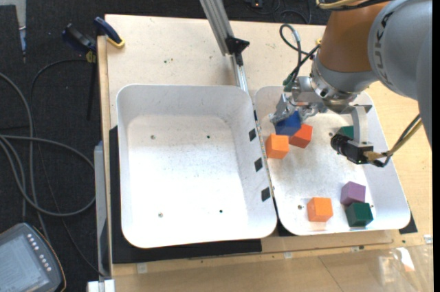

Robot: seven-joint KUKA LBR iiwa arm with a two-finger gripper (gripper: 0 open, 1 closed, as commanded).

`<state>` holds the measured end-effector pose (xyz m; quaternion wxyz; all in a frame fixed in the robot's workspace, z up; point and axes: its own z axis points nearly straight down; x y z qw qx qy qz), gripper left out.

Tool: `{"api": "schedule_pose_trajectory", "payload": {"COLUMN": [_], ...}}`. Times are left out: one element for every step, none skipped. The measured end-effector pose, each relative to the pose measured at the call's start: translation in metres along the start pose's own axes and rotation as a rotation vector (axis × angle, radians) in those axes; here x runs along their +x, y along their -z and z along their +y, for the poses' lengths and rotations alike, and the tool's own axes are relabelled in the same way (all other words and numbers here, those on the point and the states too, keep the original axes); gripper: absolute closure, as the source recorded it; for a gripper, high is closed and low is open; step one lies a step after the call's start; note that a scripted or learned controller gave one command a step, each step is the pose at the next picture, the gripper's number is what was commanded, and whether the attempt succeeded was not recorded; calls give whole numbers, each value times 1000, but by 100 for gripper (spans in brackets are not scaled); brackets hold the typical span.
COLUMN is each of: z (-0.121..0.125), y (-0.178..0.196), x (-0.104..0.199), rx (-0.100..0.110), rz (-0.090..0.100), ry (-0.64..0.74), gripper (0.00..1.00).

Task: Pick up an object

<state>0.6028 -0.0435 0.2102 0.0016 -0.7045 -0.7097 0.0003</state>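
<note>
Camera view: my pincer (289, 113) sits low at the right white bin's (385, 205) ten o'clock, over a blue cube (288, 124). Spread or pinching, I cannot tell; nothing lifted.

Lighting: bright, even, overhead | shadows: soft, short | glare: mild on white bins (137, 105) | focus: slightly soft throughout

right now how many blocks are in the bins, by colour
orange: 2, orange block by the divider, orange block near the front
red-orange: 1, red-orange block
blue: 1, blue block under the gripper
purple: 1, purple block
dark green: 2, green block at the front, green block partly hidden behind the arm
total: 7, all in the right bin
</note>
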Motion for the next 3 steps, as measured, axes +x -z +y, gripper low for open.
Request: {"api": "schedule_pose_trajectory", "payload": {"z": [-25, -52, -51], "y": [-1, 17, 16], "x": [57, 107, 103], "rx": [1, -1, -1], "rz": [1, 1, -2], "ry": [1, 1, -8], "gripper": [100, 100, 0]}}
